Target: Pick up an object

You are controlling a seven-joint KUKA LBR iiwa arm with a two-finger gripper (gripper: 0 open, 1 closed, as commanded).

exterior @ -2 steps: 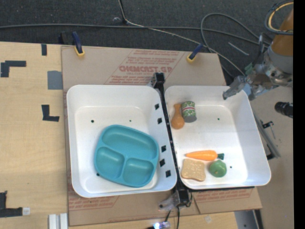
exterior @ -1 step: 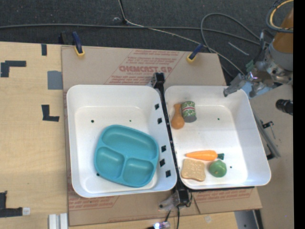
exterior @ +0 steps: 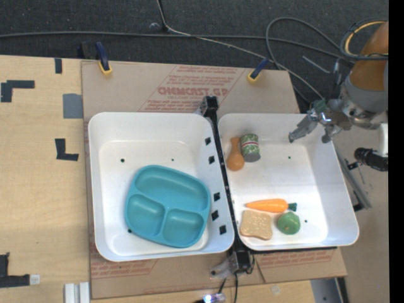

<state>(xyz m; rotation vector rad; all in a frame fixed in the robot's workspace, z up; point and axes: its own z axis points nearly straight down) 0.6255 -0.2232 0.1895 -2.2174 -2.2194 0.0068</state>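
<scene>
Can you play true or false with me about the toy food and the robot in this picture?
1. The blue tray lies in the left bin. True.
2. The carrot is in the left bin with the tray. False: it lies in the right bin, just above the slice of bread.
3. The green ball sits right next to the bread. True.
4. The gripper is holding the little can. False: the can lies in the bin, apart from the gripper, which is over the bin's far right corner.
5. The can is next to an orange pear-shaped toy. True.
</scene>
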